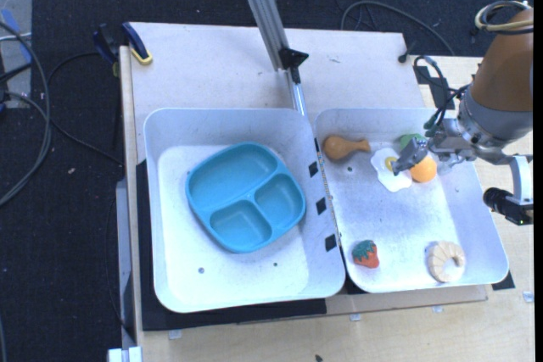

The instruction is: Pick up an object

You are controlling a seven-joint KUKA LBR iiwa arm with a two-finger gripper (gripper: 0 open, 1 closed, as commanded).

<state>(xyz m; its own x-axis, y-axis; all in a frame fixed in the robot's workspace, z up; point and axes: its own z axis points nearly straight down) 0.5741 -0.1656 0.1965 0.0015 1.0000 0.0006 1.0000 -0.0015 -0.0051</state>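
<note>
- The gripper (413, 155) was low in the right bin (475, 220), beside an orange (423, 170) and fried egg (391, 172); whether it was apart or together could not be told
- Nothing looked lifted, so the pick seemed not yet done
- No writing was readable

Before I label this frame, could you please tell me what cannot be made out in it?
- Pincer: too small and dark in the camera view to tell whether it grips anything.
- Green item: mostly hidden behind the pincer.
- Orange ball: contact with the pincer unclear.
- Arm: cut off by the right edge.
</note>
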